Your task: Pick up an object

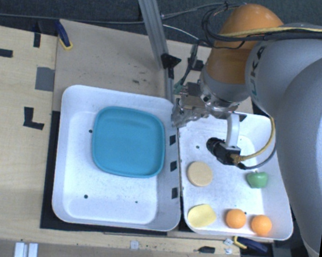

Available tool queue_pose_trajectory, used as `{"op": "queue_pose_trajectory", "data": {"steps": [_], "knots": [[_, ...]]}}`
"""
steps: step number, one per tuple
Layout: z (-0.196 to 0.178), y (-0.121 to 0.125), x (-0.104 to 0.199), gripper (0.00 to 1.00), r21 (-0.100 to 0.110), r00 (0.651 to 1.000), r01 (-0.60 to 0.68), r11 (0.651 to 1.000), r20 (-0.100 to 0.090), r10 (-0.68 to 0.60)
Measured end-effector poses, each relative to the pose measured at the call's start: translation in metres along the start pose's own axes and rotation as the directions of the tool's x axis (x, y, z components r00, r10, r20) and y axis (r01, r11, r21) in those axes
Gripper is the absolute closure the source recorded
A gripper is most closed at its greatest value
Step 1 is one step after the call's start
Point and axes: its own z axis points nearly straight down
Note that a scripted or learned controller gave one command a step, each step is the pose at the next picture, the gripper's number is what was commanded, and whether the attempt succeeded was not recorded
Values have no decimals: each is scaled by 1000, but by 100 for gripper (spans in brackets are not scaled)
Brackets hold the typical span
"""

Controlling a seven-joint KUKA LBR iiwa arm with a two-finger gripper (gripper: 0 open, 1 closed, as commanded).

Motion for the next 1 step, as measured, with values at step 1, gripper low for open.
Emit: {"op": "queue_pose_trajectory", "data": {"steps": [1], "knots": [[13,13,57,100,2,1000,-1,1000,1,1]]}}
